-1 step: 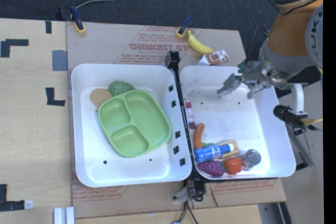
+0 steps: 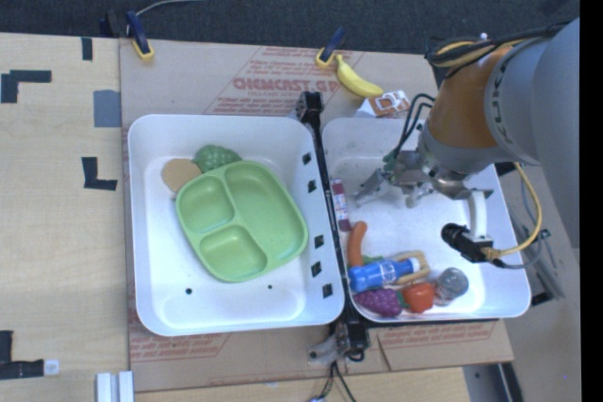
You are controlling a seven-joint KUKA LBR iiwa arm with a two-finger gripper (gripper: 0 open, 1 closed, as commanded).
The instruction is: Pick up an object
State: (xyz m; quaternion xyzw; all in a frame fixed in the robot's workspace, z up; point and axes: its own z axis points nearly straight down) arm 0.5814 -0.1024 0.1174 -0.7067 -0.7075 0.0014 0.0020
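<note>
The gripper point(image 2: 369, 190) hangs low inside the right bin point(image 2: 499, 297), and its two fingers look spread apart with nothing between them. It sits above the pile of toys, toward the back of the bin.

The pile is the landmark here. It lies at the front edge of the right bin. In it is a blue bottle point(image 2: 382, 274), lying on its side. Just behind the blue bottle, toward the gripper, is an orange carrot point(image 2: 355, 243). In front of the blue bottle is a purple grape bunch point(image 2: 378, 301), and beside that a red tomato point(image 2: 419, 297) and a small silver can point(image 2: 452, 283).

The carrot is the closest toy to the gripper, so it is likely the one to pick. It looks like light, hard plastic, and smooth, so it may slip. Pinching it across its thin middle looks best.

The left bin point(image 2: 151, 297) holds a green tray point(image 2: 243, 219) with three pockets. Behind the tray are a green leafy toy point(image 2: 215, 156) and a tan round piece point(image 2: 179, 173). A yellow banana point(image 2: 356, 80) lies on the surface behind the right bin.
</note>
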